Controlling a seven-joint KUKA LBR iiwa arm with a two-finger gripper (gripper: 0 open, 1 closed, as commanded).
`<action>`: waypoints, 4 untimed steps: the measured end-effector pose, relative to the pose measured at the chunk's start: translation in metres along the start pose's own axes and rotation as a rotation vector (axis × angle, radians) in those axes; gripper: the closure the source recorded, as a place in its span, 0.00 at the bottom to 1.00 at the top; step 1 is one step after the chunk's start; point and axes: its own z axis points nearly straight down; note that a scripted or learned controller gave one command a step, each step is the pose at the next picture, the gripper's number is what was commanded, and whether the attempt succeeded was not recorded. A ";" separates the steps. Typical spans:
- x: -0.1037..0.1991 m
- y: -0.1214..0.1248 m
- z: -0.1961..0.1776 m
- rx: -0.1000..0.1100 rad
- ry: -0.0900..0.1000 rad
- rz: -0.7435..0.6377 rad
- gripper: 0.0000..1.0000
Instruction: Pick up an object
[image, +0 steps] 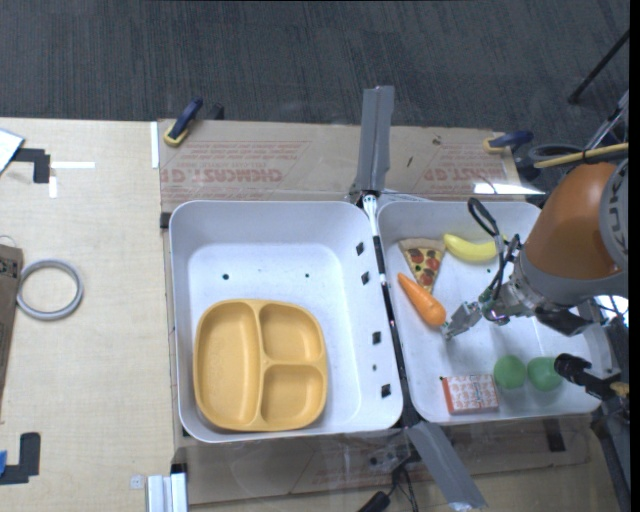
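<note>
Your claw (462, 320) hangs just beside the carrot (422, 300), apparently open and empty, so the pick is not yet made.

Fixed overhead slant over both bins (180, 300)

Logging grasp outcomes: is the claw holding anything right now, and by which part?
Nothing is held. The claw hangs over bare floor of the right bin, just right of the carrot, with nothing between its tips.
</note>
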 end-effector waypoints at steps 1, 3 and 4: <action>0.023 0.045 0.014 0.000 -0.001 0.232 0.00; 0.013 0.060 -0.025 0.001 -0.003 0.242 1.00; -0.012 0.060 -0.205 -0.001 -0.003 0.242 1.00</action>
